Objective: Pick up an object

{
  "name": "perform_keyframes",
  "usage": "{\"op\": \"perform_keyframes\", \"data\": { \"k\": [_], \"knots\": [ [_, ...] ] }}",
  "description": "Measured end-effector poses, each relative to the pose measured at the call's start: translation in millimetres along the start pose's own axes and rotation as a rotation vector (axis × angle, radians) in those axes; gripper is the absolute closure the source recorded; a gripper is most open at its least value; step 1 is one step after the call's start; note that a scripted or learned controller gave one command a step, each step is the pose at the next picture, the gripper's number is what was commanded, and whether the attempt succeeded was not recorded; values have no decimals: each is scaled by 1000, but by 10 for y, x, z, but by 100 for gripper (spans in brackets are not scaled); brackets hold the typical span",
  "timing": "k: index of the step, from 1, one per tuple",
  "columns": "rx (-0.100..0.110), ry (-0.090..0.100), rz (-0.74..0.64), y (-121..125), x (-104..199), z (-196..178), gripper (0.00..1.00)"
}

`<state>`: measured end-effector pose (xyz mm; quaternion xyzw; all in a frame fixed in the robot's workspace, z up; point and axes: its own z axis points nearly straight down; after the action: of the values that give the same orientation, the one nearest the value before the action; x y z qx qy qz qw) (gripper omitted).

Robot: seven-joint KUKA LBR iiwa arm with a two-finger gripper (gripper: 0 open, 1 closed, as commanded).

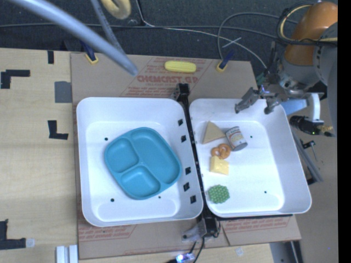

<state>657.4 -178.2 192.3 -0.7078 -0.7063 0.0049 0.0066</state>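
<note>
In the right bin (285, 163) lie a tan wedge (212, 132), a small can (236, 137), an orange pretzel-like piece (221, 150), a yellow block (220, 166) and a green round piece (219, 194). My gripper (255, 104) hangs above the right bin's far edge, fingers spread open and pointing down, with nothing between them. It stands to the upper right of the can and apart from it. The left bin (93, 147) holds a blue divided plate (142, 162).
A yellow banana-shaped piece (180, 66) lies on the cardboard behind the bins. Black clips (183, 90) join the bins at their shared wall. Cables (241, 37) loop behind the right bin. The arm's orange band (312, 26) rises at the far right.
</note>
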Motion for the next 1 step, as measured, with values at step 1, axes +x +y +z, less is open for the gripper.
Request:
{"op": "perform_keyframes", "data": {
  "k": [1],
  "knots": [
    [-15,-3,-3,29,7,-105,0]
  ]
}}
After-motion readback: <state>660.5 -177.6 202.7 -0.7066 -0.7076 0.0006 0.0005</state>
